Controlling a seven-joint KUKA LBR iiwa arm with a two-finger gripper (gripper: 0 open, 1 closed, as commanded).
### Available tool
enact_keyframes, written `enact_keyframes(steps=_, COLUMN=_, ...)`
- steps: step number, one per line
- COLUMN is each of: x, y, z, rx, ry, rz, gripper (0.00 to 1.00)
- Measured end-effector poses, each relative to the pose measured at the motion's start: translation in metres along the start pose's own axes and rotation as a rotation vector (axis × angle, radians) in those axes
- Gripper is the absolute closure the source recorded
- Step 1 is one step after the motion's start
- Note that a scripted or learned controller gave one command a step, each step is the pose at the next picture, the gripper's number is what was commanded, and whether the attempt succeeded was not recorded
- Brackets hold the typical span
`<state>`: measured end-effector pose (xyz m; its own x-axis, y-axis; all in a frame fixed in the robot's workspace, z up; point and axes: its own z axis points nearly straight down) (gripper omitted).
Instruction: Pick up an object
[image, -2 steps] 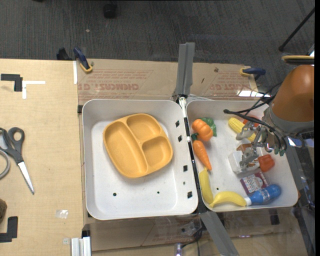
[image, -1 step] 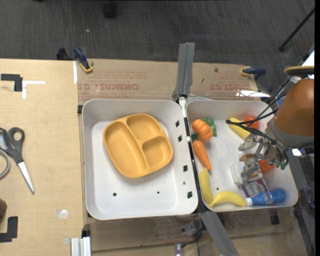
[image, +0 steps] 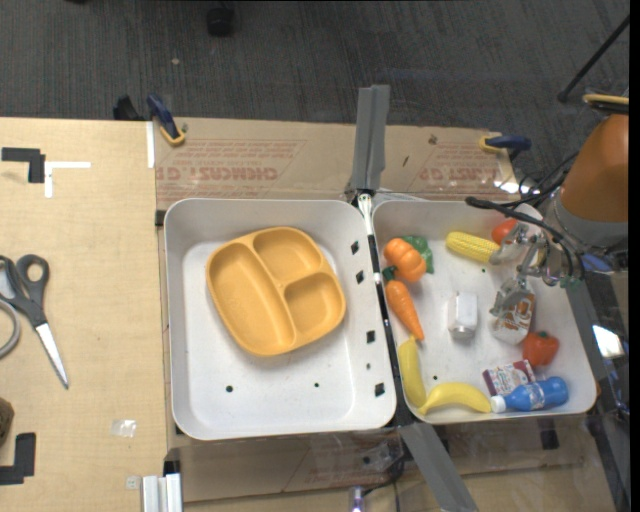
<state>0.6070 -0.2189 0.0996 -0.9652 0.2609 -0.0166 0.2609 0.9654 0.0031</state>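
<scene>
Toy foods crowd the right bin (image: 585, 330): an orange pumpkin (image: 405, 257) and a carrot (image: 404, 307) along its left wall, a corn cob (image: 470, 246) near the far edge, two bananas (image: 432, 385) at the near left corner, a blue-capped bottle (image: 530, 394) by the near right corner, a red pepper (image: 540, 347) beside the right wall. The pincer (image: 522, 285) hangs over a small printed packet (image: 512, 315); whether it is released or clenched cannot be told. The left bin (image: 190, 330) carries a yellow divided plate (image: 275, 290). Scissors (image: 38, 310) lie at the surface's left edge.
</scene>
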Motion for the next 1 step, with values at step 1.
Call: enact_keyframes(steps=1, x=0.0382, y=-0.0120, z=0.0061, rx=0.003, ry=0.013, rz=0.123, gripper=0.00)
